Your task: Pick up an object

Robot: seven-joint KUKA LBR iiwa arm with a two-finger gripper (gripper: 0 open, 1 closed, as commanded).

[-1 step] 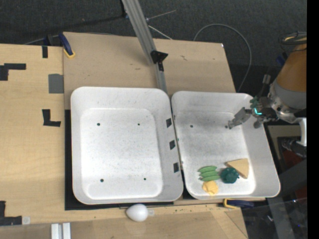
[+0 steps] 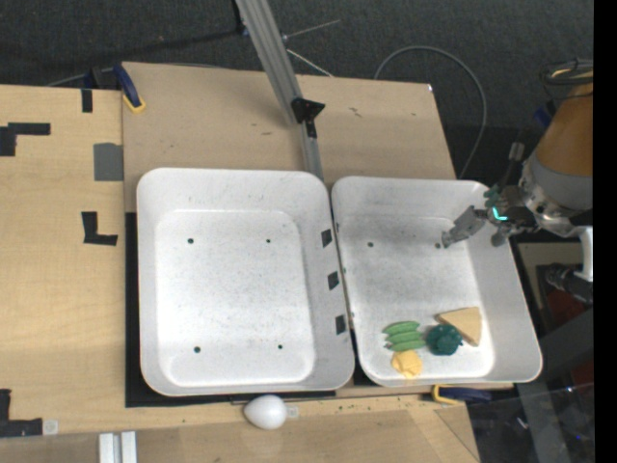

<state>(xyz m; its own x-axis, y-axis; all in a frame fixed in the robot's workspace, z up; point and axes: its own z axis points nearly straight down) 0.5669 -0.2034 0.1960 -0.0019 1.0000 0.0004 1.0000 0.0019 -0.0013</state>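
Grey gripper (image 2: pixel 469 226) hangs over the right bin's (image 2: pixel 405 201) far right edge, fingers too small to judge. Tan wedge (image 2: pixel 463 323), green toys (image 2: pixel 424 337) and yellow piece (image 2: pixel 407 363) lie near-right, well apart.

Gripper (image 2: pixel 469 224) over right bin (image 2: pixel 405 220) far edge, toys (image 2: pixel 434 338) clustered at its near corner, white egg (image 2: pixel 265 412) below left bin (image 2: pixel 231 186)

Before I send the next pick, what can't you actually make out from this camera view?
- Gripper: small and blurred over the right bin; finger state unreadable.
- Arm: cut off by the picture's right edge.
- Dark green object: too small to identify; it touches the tan wedge.
- White object on the bench: too small to tell what it is.
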